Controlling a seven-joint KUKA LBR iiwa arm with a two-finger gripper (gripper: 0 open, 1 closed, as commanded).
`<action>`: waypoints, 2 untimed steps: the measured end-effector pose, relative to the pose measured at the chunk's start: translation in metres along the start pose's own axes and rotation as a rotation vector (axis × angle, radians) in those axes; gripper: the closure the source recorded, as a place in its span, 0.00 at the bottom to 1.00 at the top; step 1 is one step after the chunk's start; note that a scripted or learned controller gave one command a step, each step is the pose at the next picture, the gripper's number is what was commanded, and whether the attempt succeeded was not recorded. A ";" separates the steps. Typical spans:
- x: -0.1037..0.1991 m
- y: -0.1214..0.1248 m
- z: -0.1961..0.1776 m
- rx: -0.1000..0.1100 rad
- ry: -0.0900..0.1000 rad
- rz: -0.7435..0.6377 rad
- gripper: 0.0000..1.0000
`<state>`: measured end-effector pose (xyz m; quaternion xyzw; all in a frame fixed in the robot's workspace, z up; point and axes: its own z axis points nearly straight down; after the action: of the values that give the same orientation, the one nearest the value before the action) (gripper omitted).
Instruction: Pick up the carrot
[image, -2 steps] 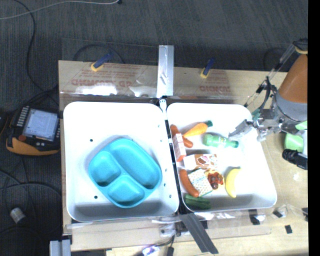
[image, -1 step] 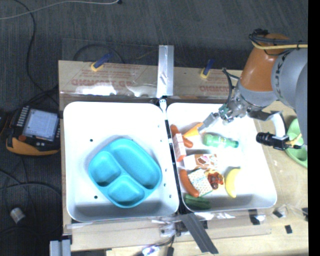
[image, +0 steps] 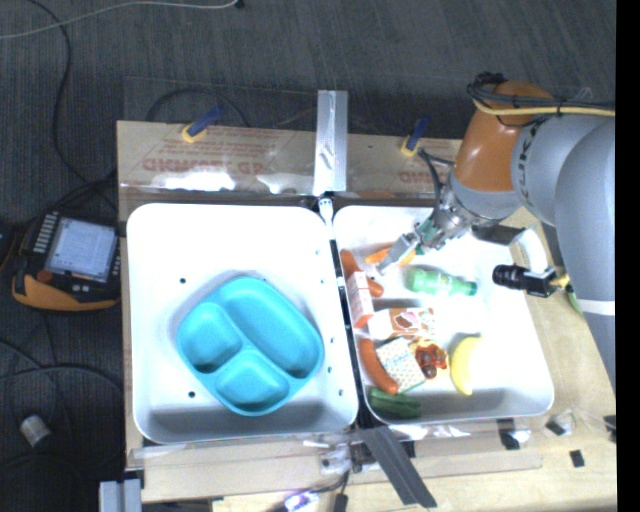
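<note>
Carrot (image: 377, 259), small and orange, is seen in the right bin (image: 520, 330), upper left part, just beside the gripper (image: 400, 252). Likely toy plastic: light, stiff, a bit slippery; best taken across its middle. Whether it is held cannot be told. Right bin is also crowded with a green bottle (image: 438, 282), banana (image: 462, 364), sausage (image: 374, 366), cucumber (image: 394, 404) and printed packets (image: 404, 345). A blue divided tray (image: 250, 342) is kept in the left bin (image: 160, 240).
</note>
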<state>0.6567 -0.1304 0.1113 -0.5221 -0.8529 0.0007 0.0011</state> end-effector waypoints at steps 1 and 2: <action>-0.063 -0.018 0.024 0.004 0.014 0.138 0.00; -0.001 0.013 0.023 0.003 -0.007 0.067 0.00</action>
<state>0.6685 -0.1250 0.0887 -0.5504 -0.8349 0.0040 -0.0010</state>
